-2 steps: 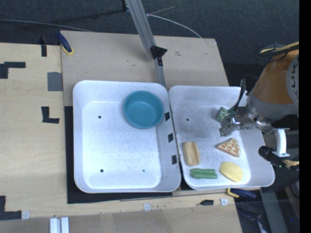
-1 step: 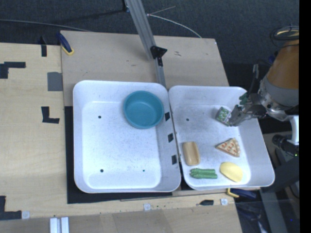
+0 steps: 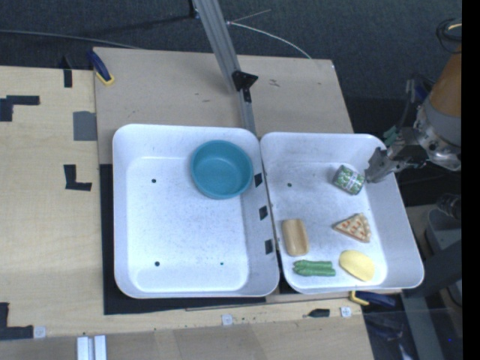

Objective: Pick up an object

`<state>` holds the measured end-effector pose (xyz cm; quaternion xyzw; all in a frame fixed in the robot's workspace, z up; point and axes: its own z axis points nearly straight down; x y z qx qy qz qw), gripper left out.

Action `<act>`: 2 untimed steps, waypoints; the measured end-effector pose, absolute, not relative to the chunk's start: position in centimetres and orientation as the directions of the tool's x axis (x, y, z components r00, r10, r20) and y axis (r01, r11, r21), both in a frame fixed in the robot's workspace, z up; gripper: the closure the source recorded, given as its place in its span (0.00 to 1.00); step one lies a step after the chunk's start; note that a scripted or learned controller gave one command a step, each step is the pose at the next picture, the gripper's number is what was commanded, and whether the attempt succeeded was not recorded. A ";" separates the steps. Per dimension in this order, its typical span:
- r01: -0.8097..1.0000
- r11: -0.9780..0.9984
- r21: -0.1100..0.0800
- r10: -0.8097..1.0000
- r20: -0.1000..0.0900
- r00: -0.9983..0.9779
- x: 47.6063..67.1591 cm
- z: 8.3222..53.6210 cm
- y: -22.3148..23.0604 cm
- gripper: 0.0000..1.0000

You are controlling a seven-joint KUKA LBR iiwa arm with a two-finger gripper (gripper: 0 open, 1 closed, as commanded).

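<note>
- The table (image 3: 45, 201) is light wood, and two white bins sit on it side by side.
- A dark mat (image 3: 107, 238) peeks out from under the left bin (image 3: 172, 238).
- A round blue bowl (image 3: 221, 169) sits in the left bin, near its far wall and towards the right side. The bowl stands the right way up.
- The right bin (image 3: 307, 163) has five small things in it, and each one is apart from the others.
- A little green and white can (image 3: 348, 179) lies tipped on its side on the bin floor, in the far right part of the bin.
- A toy pizza slice (image 3: 354, 228) lies nearer to us than the can.
- A tan bread roll (image 3: 295, 236) lies by the left wall of the right bin.
- A green bean pod (image 3: 313, 268) lies just below the roll, near the front wall.
- A yellow lump (image 3: 357, 265) that looks like a lemon or a potato sits to the right of the green pod, just below the pizza slice.
- The arm (image 3: 442, 118) comes in from the right, over the far right edge of the right bin.
- Its dark jaws point down and to the left, and their tip is just beside the can, on the can's right side.
- I cannot tell if the jaws are apart or together, because they look like one dark shape.
- I cannot tell if the jaws touch the can.
- A grey metal pole (image 3: 217, 28) slants down from the top and ends at the far side, where the two bins meet.
- A small blue and yellow clip (image 3: 101, 67) sits at the far left corner of the table.
</note>
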<state>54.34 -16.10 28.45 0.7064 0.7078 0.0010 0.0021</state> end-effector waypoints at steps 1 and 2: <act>1.000 0.005 -0.003 1.000 0.001 -0.005 53.4 26.5 -11.1 1.00; 1.000 0.007 -0.002 1.000 0.002 -0.007 53.0 26.6 -5.5 1.00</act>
